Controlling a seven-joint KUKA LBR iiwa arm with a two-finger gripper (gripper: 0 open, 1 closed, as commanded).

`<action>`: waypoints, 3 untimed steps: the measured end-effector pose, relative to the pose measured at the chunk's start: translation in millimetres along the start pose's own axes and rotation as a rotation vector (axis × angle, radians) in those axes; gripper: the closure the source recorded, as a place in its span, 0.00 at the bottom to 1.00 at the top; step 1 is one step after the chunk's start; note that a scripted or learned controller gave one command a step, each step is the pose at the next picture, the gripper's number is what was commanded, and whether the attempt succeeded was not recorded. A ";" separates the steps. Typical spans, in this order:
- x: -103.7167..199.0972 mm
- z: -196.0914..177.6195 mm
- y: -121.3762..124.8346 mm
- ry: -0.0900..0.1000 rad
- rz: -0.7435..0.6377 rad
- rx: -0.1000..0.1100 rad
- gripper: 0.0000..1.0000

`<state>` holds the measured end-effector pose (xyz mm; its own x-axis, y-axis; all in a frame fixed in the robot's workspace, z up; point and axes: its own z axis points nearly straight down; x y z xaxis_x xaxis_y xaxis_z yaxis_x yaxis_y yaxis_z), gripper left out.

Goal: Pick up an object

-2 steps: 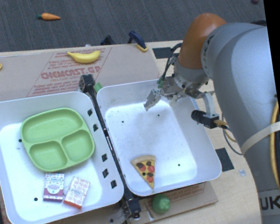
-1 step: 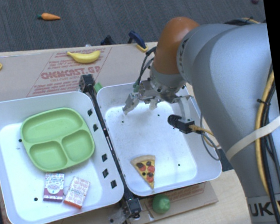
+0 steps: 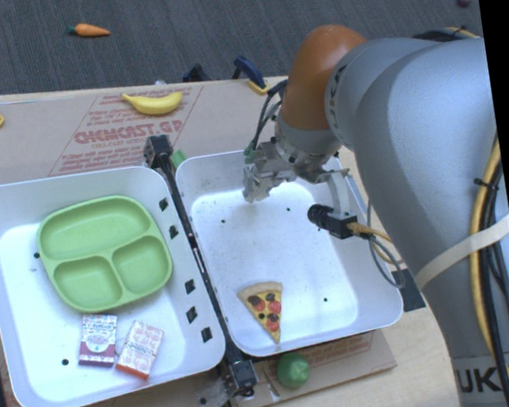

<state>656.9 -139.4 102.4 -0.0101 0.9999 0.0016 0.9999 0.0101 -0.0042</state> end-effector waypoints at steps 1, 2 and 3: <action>83.6 -91.4 1.2 0.001 0.004 -0.006 1.00; 82.2 -89.8 0.1 0.000 0.005 -0.002 0.00; 26.5 12.1 -1.3 -0.002 0.006 0.001 0.00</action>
<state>655.3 -112.9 90.3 -0.0045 1.0000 -0.0009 1.0000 0.0045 -0.0057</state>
